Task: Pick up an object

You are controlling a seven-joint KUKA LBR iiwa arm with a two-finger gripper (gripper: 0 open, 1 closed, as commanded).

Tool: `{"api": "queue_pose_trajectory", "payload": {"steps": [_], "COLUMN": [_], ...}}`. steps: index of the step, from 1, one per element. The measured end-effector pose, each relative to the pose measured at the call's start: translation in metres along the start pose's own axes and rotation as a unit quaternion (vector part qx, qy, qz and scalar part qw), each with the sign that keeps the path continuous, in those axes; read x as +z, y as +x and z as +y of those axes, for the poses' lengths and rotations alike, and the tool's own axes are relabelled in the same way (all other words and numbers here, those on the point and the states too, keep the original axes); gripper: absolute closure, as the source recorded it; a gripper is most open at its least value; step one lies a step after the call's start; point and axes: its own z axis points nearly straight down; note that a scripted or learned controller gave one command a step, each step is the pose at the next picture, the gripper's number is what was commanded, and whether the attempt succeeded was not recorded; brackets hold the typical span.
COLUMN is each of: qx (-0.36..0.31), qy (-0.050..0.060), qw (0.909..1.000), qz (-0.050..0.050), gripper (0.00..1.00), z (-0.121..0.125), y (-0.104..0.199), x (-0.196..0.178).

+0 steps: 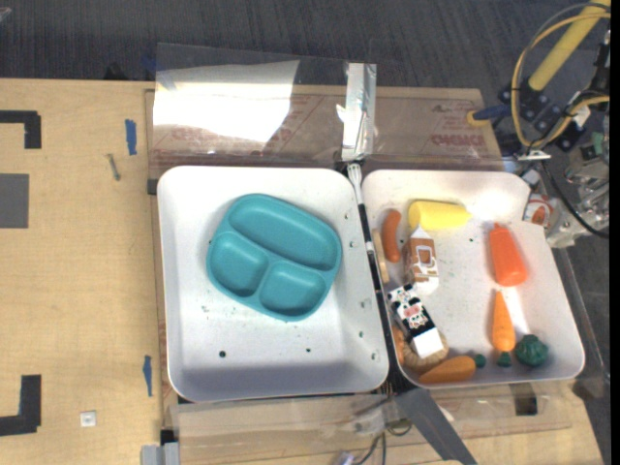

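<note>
From my station I see the left bin (pixel 184 356) carrying a teal divided plate (pixel 274 255), and the right bin (pixel 567 303) holding all the small toy food. The arm itself is pulled back at the right edge, with its cabling and what I take to be the gripper (pixel 581 187) parked beyond the right bin's far right corner; I cannot tell how the tool is set from this angle. The likeliest target, to my eye, is the large orange carrot (pixel 507 255), since it lies nearest that parked end, just inside the right wall and clear of its neighbours. It sits down and to the left of the tool, with its long axis running roughly along the bin's depth, top to bottom in the view. A smaller carrot (pixel 501 325) lies just below it, and a yellow block (pixel 438 215) sits apart towards the bin's far edge. I judge the grasp should close across the carrot's width, so the wrist needs to square up to that axis before descending.
</note>
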Motion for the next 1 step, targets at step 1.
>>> {"api": "queue_pose_trajectory", "payload": {"steps": [1], "qx": [-0.075], "qy": [-0.002], "qw": [0.9972], "qz": [-0.002], "gripper": [1.0], "z": [-0.0302], "y": [-0.0082], "x": [0.1324]}}
